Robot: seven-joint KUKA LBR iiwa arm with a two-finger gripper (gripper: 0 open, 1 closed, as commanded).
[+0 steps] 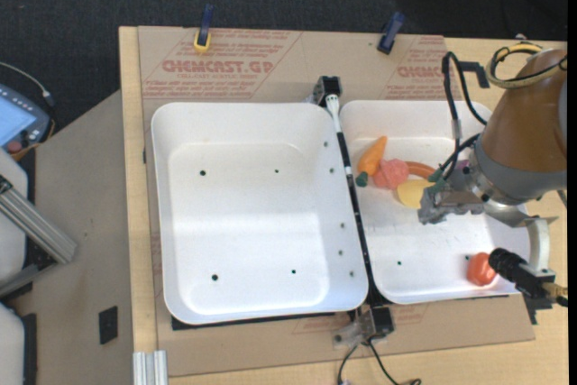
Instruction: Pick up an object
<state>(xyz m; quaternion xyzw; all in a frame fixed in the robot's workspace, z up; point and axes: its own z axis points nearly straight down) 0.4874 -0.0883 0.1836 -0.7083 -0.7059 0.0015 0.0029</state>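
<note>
Camera view: cluster of toys in right bin, up near its left wall: orange carrot-shaped piece, pink piece, yellow piece, all touching or overlapping. Separate red-orange object near right bin's front right corner. Pincer sits low just beside yellow piece, on its right; can't tell whether it is released or clenched, nothing seen between it. Step looks like approach/descent onto the cluster, grasp not done. Next move probably needs closing on yellow piece, then straight lift. Divider wall close on the left; open bin floor toward the front. Left bin alongside on counter.
</note>
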